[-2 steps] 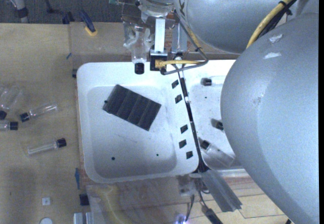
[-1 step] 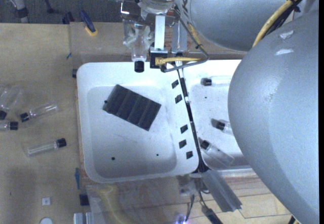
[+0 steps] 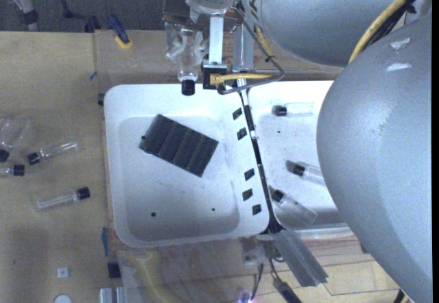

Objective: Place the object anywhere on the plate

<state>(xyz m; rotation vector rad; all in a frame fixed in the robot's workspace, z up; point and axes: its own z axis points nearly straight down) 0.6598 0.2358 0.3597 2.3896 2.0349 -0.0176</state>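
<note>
Here, the gripper (image 3: 186,65) hangs over the far rim of the left bin (image 3: 116,158), its fingers closed on a clear vial (image 3: 186,70) with a black cap. A dark ribbed rectangular plate (image 3: 179,144) lies flat in this smooth white bin.

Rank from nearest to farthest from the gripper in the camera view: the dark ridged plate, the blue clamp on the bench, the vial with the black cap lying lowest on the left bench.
1. blue clamp, upper left
2. dark ridged plate, left bin
3. capped vial, left bench

All measured from the gripper.
</note>
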